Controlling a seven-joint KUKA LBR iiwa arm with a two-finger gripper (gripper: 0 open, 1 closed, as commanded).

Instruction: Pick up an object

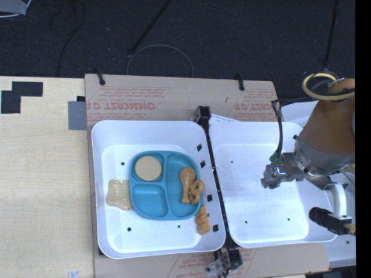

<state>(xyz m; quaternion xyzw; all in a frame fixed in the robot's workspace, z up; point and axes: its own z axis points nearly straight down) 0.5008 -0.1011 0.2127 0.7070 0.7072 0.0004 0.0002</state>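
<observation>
There are two shallow white plastic bins side by side, the left bin and the right bin. In the left bin lies one blue plastic plate with three sections, and on that plate are one round tan cookie-shaped thing and one knobbly brown pretzel-shaped thing. Just beside the plate are two more things, one pale yellow lumpy piece touching its left edge and one small orange-brown chunk at its lower right corner.
</observation>
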